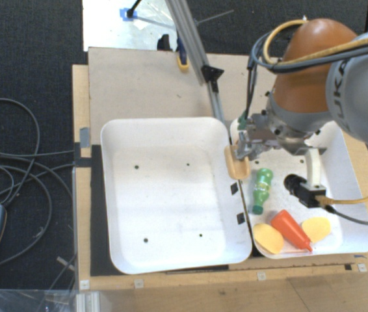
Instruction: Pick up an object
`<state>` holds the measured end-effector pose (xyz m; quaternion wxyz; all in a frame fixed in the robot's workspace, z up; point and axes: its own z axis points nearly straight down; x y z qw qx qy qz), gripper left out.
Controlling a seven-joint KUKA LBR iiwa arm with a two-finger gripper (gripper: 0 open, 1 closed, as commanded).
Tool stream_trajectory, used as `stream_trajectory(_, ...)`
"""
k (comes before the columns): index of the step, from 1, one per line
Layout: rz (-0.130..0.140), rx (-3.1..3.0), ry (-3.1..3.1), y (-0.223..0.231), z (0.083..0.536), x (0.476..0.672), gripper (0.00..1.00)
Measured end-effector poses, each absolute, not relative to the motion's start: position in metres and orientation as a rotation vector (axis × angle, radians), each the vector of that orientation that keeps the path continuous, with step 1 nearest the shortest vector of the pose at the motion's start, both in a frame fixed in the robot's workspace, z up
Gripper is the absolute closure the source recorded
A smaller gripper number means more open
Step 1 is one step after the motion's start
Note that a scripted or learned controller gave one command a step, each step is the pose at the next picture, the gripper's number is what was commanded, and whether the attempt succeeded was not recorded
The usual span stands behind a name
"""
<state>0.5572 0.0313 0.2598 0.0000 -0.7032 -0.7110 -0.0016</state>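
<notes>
Gripper [244, 149] low at the left edge of the right bin [356, 239], near the divide w/ the left bin [171, 132]. Tan block [237, 168] right under the fingers, touching or nearly so; can't tell if gripped, and can't tell if fingers apart or together, wrist blocks the view. Green bottle [261, 190] just beside, toward the front and slightly right of the gripper, long axis roughly front-to-back w/ a slight lean. Orange cone [291, 229] and two yellow pieces [268, 238] [316, 227] farther front. Likely nearest target: tan block, then bottle. Risk: block sits tight against the bin wall, so little room for a finger on that side.
</notes>
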Motion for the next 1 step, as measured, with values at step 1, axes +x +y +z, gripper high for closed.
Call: stream_trajectory(1, -0.005, -2.209, -2.232, 0.0824, 0.2607, 0.5577, 1.00)
